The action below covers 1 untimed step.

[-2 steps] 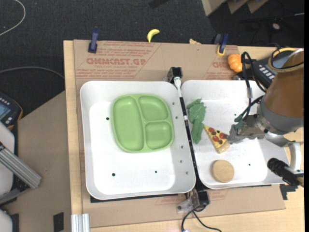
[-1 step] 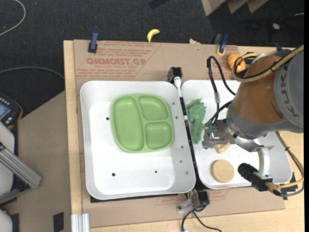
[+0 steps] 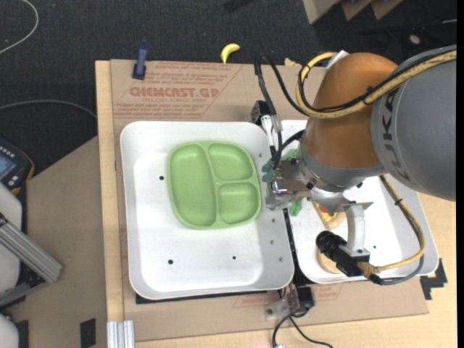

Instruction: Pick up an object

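Plainly, the one thing you can make out to pick is a pale green divided plate (image 3: 215, 185). It is rounded at the corners and has three wells: one long well down its left side and two smaller ones stacked on its right. It lies flat in the left bin (image 3: 138, 216), toward that bin's far right part, with its right edge close to the bin's right wall.

To the plate's left and on its near side you have a broad stretch of bare white floor, marked by a few small dark dots. On its right there is almost no room: the gripper (image 3: 280, 191) sits low over the seam between the two bins, just beside the plate's right rim. You cannot tell whether it touches the plate, nor whether it is open or closed, since the wrist and cables cover it.

The arm's orange band (image 3: 348, 114) and grey body hang over most of the right bin (image 3: 380, 220), so little of its floor shows. Beyond the bins' far edge lies a brown sheet with red print (image 3: 181, 87), carrying a blue clip (image 3: 140, 61) and a small yellow piece (image 3: 230, 51).
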Tool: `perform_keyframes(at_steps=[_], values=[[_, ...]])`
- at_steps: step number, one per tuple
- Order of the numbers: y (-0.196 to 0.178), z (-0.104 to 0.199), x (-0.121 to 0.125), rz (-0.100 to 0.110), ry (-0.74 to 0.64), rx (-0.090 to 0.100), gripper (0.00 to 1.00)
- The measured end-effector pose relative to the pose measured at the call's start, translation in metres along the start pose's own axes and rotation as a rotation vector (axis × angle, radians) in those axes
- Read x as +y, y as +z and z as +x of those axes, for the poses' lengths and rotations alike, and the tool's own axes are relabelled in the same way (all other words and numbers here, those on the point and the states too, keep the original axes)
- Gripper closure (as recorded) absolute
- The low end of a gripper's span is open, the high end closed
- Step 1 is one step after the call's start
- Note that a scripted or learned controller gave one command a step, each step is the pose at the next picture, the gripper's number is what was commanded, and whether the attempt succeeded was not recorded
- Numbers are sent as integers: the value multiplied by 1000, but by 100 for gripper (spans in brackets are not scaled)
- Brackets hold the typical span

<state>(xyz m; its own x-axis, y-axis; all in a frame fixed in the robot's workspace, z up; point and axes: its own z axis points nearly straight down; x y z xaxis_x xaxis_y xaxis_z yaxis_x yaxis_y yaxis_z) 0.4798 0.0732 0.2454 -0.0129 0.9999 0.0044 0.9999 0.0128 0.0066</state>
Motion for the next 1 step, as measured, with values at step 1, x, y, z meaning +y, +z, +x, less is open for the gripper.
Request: perform_keyframes(at_steps=[1], values=[[-189, 34, 2, -13, 6, 2, 100]])
